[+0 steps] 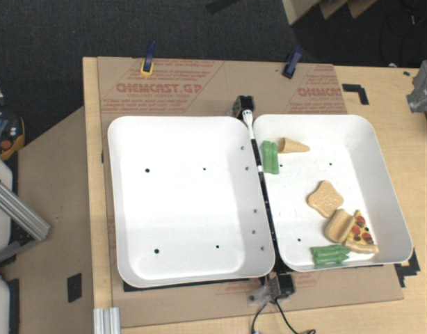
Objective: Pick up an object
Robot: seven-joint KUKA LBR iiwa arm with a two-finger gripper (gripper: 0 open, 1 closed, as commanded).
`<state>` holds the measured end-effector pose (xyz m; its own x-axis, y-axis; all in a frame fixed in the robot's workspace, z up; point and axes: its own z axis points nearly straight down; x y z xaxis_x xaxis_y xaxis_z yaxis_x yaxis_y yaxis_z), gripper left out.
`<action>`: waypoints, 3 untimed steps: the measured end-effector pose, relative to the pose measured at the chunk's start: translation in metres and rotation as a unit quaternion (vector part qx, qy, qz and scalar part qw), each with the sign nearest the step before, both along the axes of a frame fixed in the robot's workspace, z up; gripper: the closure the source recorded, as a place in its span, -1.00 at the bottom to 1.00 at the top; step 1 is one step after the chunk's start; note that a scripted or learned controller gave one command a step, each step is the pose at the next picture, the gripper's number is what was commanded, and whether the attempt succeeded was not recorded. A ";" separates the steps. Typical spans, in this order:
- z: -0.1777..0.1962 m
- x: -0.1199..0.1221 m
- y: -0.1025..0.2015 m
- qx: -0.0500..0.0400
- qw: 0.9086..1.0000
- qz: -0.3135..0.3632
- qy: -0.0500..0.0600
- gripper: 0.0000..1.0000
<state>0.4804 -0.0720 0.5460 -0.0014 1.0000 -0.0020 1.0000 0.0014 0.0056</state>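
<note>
1. Cardboard [220,82] covers our counter beneath two white bins; dark floor lies behind.
2. We see toy foods in the right bin [370,141]: green piece [270,157], cone [292,145], toast [325,197], pizza slice [359,234].
3. We glimpse a grey part [420,89], cut off at the right edge; the tool's state we cannot tell.

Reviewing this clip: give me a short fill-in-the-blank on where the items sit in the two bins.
1. All the toy food lies in the ____ bin of the camera view.
2. The pizza slice touches the ____ piece.
3. The ice cream cone lies beside a ____ item at the bin's far-left corner.

Missing words: right; bread roll; green
</note>
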 end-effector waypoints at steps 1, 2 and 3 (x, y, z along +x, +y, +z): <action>0.011 0.001 0.000 -0.001 1.000 0.000 -0.003 1.00; -0.028 -0.001 0.079 0.001 1.000 0.003 0.005 1.00; -0.026 -0.001 0.074 0.001 1.000 0.000 0.003 -1.00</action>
<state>0.4794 0.0023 0.5199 -0.0005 1.0000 -0.0002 1.0000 0.0005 -0.0001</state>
